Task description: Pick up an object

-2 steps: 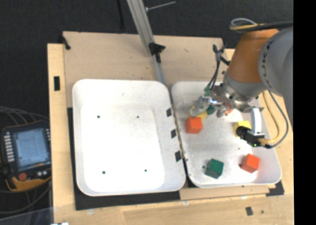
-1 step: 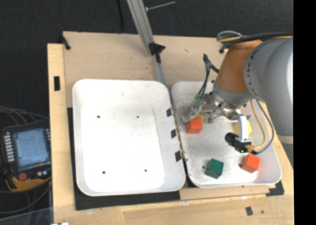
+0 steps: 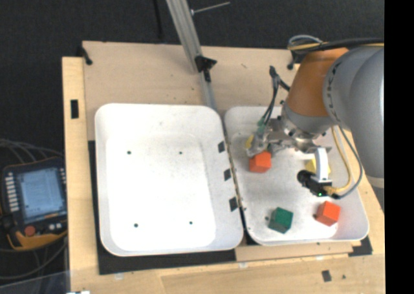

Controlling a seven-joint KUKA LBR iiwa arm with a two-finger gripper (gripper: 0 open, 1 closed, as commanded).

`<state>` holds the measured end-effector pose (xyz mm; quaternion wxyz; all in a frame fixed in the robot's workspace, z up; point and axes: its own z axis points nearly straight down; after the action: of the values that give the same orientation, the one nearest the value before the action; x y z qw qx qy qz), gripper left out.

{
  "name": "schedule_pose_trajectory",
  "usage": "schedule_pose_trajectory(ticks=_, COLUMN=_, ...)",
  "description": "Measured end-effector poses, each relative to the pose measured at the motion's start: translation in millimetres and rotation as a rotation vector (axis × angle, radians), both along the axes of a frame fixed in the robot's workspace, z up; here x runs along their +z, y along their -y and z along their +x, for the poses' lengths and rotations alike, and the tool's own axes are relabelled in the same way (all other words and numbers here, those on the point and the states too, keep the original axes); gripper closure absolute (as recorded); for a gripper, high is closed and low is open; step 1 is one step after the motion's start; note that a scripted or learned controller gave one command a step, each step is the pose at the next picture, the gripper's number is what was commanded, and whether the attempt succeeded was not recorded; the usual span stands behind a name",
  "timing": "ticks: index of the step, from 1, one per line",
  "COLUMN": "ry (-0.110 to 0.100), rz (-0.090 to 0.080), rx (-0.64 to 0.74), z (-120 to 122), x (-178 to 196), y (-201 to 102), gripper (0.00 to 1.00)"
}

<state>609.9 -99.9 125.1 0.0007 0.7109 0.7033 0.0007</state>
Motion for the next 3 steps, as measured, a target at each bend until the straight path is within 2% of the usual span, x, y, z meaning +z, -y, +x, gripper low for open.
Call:
schedule_pose_trajectory(ticks=1, ry=0.003, rz=-0.001, rx=0.004, z=2, x=43, y=1, gripper=1.00)
schedule_pose_trajectory(ticks=2, ry=0.005, rz=-0.002, rx=0.013, z=13, x=97, y=5, gripper=1.00)
schedule_pose_trajectory(ticks=3, ry=0.004, rz=-0.001, rx=0.014, z=11, x=143, y=2, gripper=1.00)
